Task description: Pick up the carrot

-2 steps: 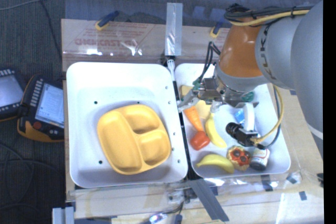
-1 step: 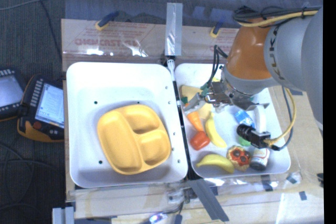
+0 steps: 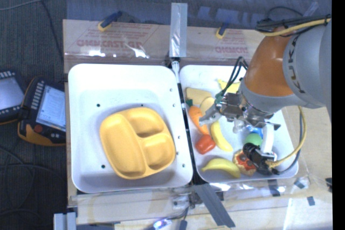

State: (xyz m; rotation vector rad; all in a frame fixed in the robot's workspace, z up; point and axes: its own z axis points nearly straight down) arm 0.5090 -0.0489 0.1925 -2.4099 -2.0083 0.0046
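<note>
The carrot [image 3: 194, 115] is a small orange piece lying near the left wall of the right bin [image 3: 288, 140], just below a pale yellow food piece [image 3: 197, 95]. My gripper [image 3: 211, 115] reaches in from the right and sits low over the bin, its tip right beside the carrot's right end. The wrist and its orange band [image 3: 272, 70] cover the middle and upper right of the bin. I cannot see whether the carrot is between the tips or only next to them.
In the right bin a red piece [image 3: 205, 143], two bananas [image 3: 220, 137] [image 3: 221, 167], a green piece [image 3: 252, 150] and a red-and-black piece [image 3: 245, 161] crowd around the carrot. The left bin [image 3: 86, 89] holds a yellow divided plate [image 3: 138, 141].
</note>
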